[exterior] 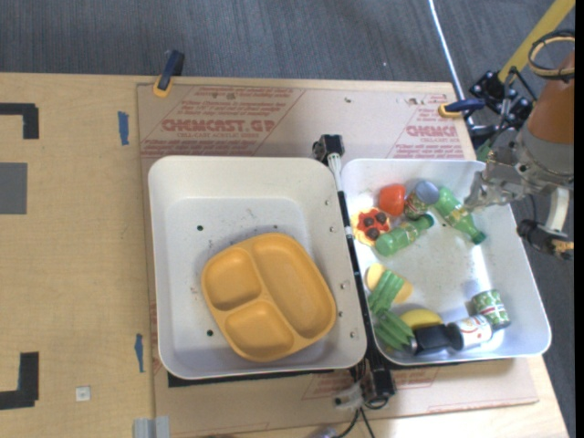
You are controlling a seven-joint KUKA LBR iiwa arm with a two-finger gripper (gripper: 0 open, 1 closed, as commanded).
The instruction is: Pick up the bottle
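Camera view: two-finger metal gripper [481, 195] at right white bin's [520, 286] upper right edge; jaw state cannot be told | green plastic bottle [403, 237] lying in that bin | yellow divided tray [267, 295] in left white bin [173, 245].

The arm [547, 126] comes in from the right edge, its orange band above the grey wrist. The gripper [481, 192] points down and left, low at the upper right.
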